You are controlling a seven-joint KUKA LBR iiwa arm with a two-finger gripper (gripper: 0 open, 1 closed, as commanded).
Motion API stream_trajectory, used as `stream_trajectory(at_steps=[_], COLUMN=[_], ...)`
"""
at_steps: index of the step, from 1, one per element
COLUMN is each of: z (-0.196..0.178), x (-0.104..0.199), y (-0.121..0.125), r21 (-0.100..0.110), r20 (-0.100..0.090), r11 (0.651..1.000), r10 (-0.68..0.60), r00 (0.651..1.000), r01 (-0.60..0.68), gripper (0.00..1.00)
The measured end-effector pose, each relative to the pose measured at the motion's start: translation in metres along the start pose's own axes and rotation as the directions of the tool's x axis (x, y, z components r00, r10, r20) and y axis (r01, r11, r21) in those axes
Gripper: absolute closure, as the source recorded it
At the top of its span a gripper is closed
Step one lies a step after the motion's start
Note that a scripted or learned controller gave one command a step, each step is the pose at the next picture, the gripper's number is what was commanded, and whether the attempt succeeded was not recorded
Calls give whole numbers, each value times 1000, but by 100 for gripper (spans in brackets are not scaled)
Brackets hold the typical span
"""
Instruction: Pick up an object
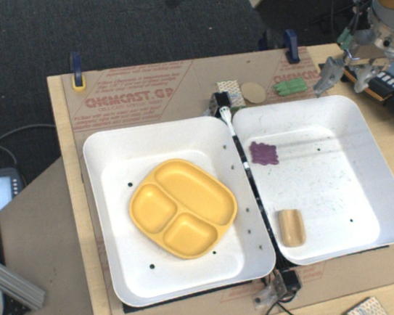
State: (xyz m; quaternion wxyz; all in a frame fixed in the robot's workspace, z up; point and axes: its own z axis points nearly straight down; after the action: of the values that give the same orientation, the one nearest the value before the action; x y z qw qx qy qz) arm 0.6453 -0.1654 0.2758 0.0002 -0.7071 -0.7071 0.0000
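Beyond the right bin [370,134] hangs the gripper [331,74] — jaws unreadable; descend squarely over the tan block [291,227] — avoid walls.

Camera: fixed above the bench [171,83], looking down at a slant
Framing: both white bins, left bin [108,203] and right bin [360,165], in full

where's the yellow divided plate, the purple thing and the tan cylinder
yellow three-compartment plastic plate [182,206], camera view, on the ridge where its compartments meet
purple lumpy object [263,153], camera view, on its middle
tan cylinder lying on its side [291,227], camera view, on its curved side
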Motion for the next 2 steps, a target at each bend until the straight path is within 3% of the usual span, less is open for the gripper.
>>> stream_trajectory(at_steps=[1, 2], z=[139, 194], x=[-62, -9], y=[-50, -43], r21=[14, 5], r20=[-2, -3], r11=[1000, 1000], r10=[8, -3], r00=[1000, 1000], r01=[-8, 3], gripper=[0, 0])
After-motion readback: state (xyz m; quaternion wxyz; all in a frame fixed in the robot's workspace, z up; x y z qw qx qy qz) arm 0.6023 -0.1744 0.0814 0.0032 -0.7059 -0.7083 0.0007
